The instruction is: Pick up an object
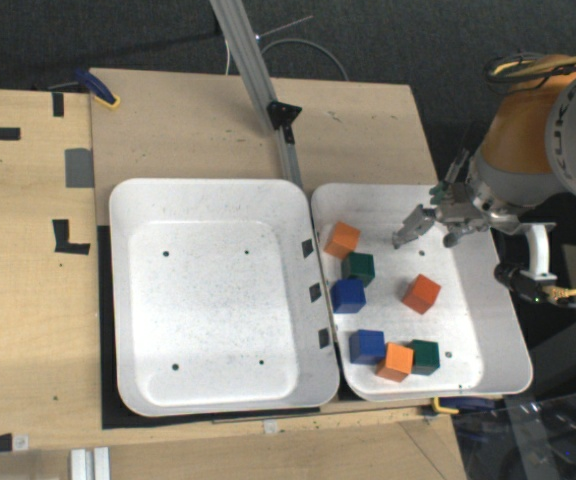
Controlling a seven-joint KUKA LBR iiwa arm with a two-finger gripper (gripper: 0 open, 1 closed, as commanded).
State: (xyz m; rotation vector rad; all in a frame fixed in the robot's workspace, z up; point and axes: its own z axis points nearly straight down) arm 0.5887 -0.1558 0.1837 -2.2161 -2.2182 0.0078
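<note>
The right bin holds several small cubes. An orange cube, a dark green cube and a blue cube sit in a column near its left wall. A red-orange cube lies alone in the middle. At the front, a blue cube, an orange cube and a green cube are bunched together. My gripper hangs over the bin's back part, open, with nothing between its fingers. It is above and slightly behind the red-orange cube.
The left bin lies beside the right one, their rims meeting at the middle. A slanted metal post rises behind the bins. The wooden bench extends to the left.
</note>
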